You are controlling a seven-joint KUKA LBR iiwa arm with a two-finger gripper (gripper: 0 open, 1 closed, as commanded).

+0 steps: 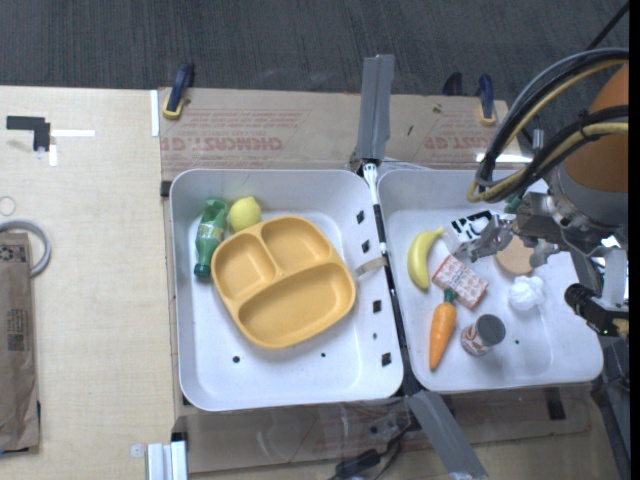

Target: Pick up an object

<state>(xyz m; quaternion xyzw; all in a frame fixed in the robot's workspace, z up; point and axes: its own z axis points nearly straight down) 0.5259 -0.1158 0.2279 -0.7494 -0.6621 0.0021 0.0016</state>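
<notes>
Camera view
Arm: the grey arm with its orange band [608, 153] is reaching in over the right bin [560, 368], black and yellow hoses arching above it.
Claw: the claw [487, 240] is hovering low over the far part of the right bin, its metal tips pointing left; whether it is released or clenched cannot be told, and nothing is showing between its tips.
Strawberry wafer pack: the pink and white pack [460, 281] is lying just below the claw, near its tips and apart from them.
Banana: the banana [423, 257] is lying just to the left of the claw, curved along the bin's left wall.
Carrot: the carrot [442, 334] is lying further below the claw, past the pink pack, its green top pointing toward the pack.
Small can: the can [483, 334] is sitting just right of the carrot, below the claw.
White crumpled thing: it [526, 292] is lying below and right of the claw, near the wrist.
Tan round disc: it [516, 258] is sitting just right of the claw, partly under the wrist.
Left bin: the left bin [200, 368] is lying well to the left of the claw, carrying a yellow divided plate [285, 280], a green bottle [209, 234] and a lemon [244, 213] touching the plate's far left rim.
Worktop: the pale worktop [90, 298] is stretching far left of the claw.
</notes>
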